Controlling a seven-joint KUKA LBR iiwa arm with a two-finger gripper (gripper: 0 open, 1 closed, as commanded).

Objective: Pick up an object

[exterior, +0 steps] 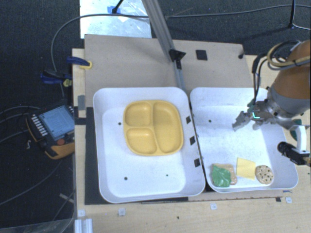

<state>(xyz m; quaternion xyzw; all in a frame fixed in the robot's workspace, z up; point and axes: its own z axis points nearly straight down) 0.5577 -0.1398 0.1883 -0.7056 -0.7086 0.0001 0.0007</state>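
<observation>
I have the end effector (247,119) over the right bin (214,106), above bare floor toward its far half; I cannot tell its state from this slant. The candidates lie together at the bin's near edge: a green-topped piece (222,174), a yellow cheese slice (246,168) and a round cookie (264,174). They sit almost touching and tight to the bin's near wall, so I judge a descent could strike the rim, nudge a neighbour, or slide off the flat slice. The yellow divided plate (153,127) lies in the left bin (112,178), well apart.
</observation>
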